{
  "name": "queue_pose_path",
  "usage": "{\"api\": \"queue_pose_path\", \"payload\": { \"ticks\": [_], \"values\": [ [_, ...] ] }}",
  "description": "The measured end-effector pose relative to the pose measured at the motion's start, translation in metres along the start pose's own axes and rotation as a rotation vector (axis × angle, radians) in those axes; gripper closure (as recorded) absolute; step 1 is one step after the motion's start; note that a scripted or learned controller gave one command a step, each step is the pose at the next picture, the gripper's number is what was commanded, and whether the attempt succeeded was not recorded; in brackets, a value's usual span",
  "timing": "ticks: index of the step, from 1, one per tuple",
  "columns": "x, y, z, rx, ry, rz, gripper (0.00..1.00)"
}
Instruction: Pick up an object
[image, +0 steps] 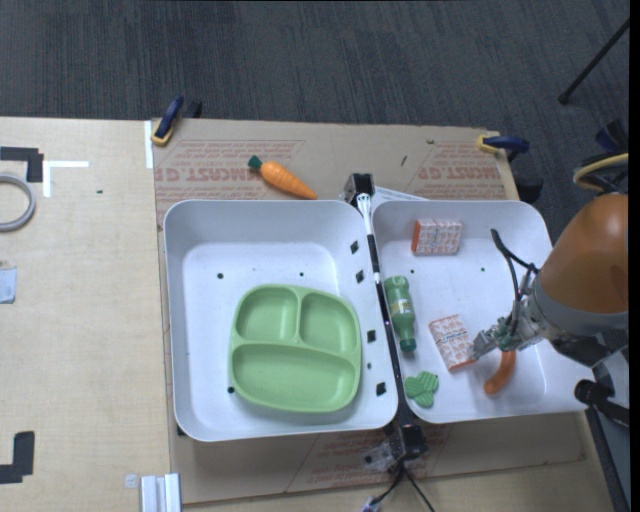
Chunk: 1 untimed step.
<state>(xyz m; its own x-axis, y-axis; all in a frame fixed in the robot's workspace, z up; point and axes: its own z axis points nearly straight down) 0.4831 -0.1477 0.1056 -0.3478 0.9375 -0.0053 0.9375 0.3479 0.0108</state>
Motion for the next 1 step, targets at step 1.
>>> {"api": "queue_pose_path", "payload": {
  "ticks": [1],
  "values": [
    [0.1085, 0.0365, -0.0868, 0.009, 0.004, 0.012, 1.0]
  ]
}}
